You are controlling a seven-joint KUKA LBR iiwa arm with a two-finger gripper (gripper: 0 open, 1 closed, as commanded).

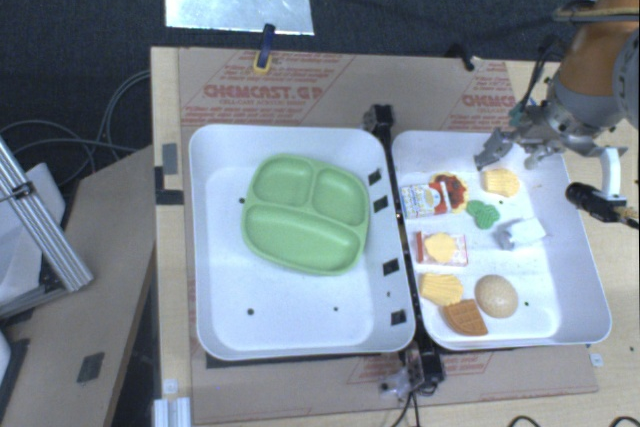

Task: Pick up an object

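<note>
Two shallow white bins sit side by side on the bench. The left bin (215, 245) holds one green divided plate (305, 213) with three compartments, its long axis running from upper left to lower right. The right bin (575, 290) holds eight small items. Counted from larger to smaller: one packet with a red and white label (422, 199), one flat packet of yellow food (442, 248), one tan bun (495, 295), one orange-brown wafer (466, 317), one yellow chip-like piece (441, 289), one yellow piece (501, 182) near the far wall, one white-grey block (520, 233), one green toy (483, 213). The gripper (512, 147) hangs over the bin's far right corner, just above the yellow piece, fingers (490, 153) spread apart with nothing between them.
</note>
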